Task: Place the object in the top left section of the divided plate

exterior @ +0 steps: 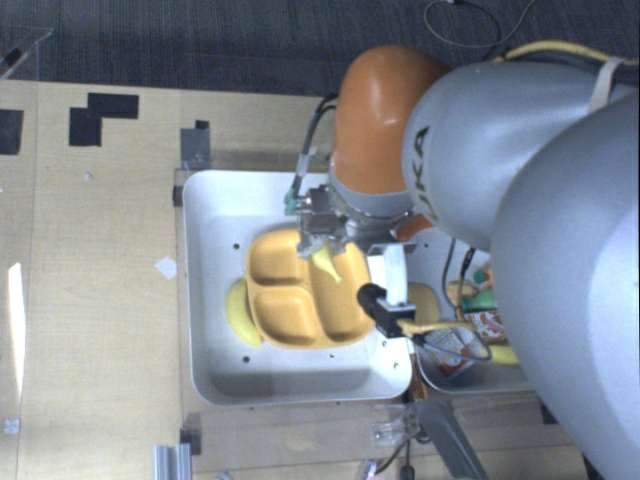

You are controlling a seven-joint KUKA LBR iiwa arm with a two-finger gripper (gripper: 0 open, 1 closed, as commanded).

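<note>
A yellow divided plate (290,313) lies in the left white bin (215,268), with two small sections on its left and one long section on its right. My gripper (320,240) hangs over the plate's upper edge, between the top left section (272,258) and the long section. A small pale yellow-green object (326,264) sits right under the gripper, at the top of the long section, beside the divider. I cannot make out whether it is held or resting on the plate. The arm's orange band (380,128) and grey body cover the bin's upper right.
A yellow piece (238,316) pokes out from under the plate's left edge. A black and white part of the wrist (385,303) overhangs the plate's right rim. The right bin (470,353) holds several small items, mostly hidden by the arm.
</note>
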